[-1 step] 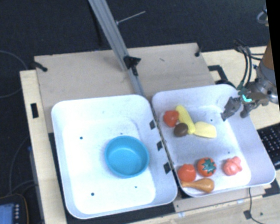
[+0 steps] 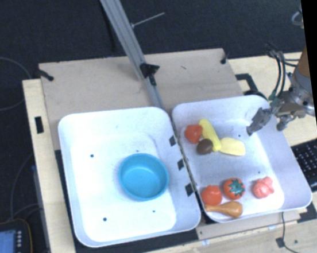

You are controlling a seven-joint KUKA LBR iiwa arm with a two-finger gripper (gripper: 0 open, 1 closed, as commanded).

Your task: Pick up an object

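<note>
Risk: we judge a grab may catch two pieces or slip, since the banana (image 2: pixel 221 141), brown piece (image 2: pixel 205 146) and red piece (image 2: pixel 193 133) touch in the right bin (image 2: pixel 278 153). Arm: tool (image 2: pixel 267 119) hangs over that bin's right rim, fingers apart, clamped on nothing.

Tool (image 2: pixel 269 121) at right, fingers seemingly apart.
</note>
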